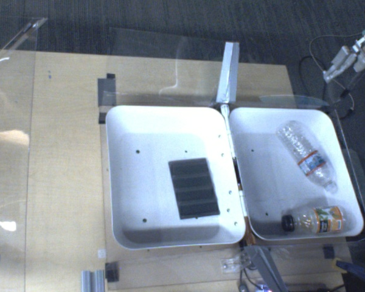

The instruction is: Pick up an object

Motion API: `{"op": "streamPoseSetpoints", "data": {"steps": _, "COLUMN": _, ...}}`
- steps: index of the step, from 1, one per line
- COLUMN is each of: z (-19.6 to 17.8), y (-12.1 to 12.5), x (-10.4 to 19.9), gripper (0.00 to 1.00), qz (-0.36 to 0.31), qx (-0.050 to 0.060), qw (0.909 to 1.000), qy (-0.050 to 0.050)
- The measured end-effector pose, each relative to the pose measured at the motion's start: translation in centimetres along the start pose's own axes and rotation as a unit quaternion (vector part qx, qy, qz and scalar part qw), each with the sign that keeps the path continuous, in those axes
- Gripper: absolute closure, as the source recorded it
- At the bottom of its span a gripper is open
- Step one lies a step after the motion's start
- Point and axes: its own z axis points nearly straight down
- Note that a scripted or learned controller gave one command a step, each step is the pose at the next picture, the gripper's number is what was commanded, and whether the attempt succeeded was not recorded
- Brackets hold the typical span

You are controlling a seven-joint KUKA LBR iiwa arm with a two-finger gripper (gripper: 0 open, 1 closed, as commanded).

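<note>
1. bins sit side by side on a pale wooden bench (55, 163), the left bin (121, 163) and the right bin (255, 139) touching along a shared middle edge, with a grey upright post (228, 72) rising at the far end of that seam.

2. candidates for pickup lie in both bins. a dark ribbed rectangular pad (194, 188) rests flat on the floor of the left bin, slightly right of centre and turned a little off square.

3. a clear plastic water bottle (305, 155) lies on its side in the right bin, slanting from far-left to near-right, its label band toward the near end.

4. a second, smaller bottle with a black cap and a yellow-orange label (313, 220) lies on its side along the near wall of the right bin, cap pointing left; it appears to rest against that wall, likely where it rolled to a stop on the sloping bin floor.

5. the two bottles are apart from each other, with bare white floor between them.

6. the gripper (353, 56) hangs at the far right, beyond the far corner of the right bin and well apart from every object; whether the claw stands wide or narrow cannot be told at this size, and nothing is seen in it.

7. judged from this, no approach is committed yet; the arm seems parked out of the way so the camera has an open look at both bins.
</note>
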Motion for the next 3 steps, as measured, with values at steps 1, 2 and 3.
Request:
{"op": "streamPoseSetpoints", "data": {"steps": 1, "z": 14.4, "y": 2.7, "x": 0.1, "gripper": 0.0, "qz": -0.021, "qx": 0.001, "qw": 0.9998, "qy": 0.001}}
{"op": "streamPoseSetpoints", "data": {"steps": 2, "z": 27.7, "y": -3.4, "x": -0.6, "gripper": 0.0, "qz": -0.085, "qx": 0.001, "qw": 0.9964, "qy": 0.001}}
{"op": "streamPoseSetpoints", "data": {"steps": 3, "z": 33.0, "y": -5.8, "x": -1.8, "gripper": 0.0, "qz": -0.064, "qx": -0.001, "qw": 0.9979, "qy": -0.001}}
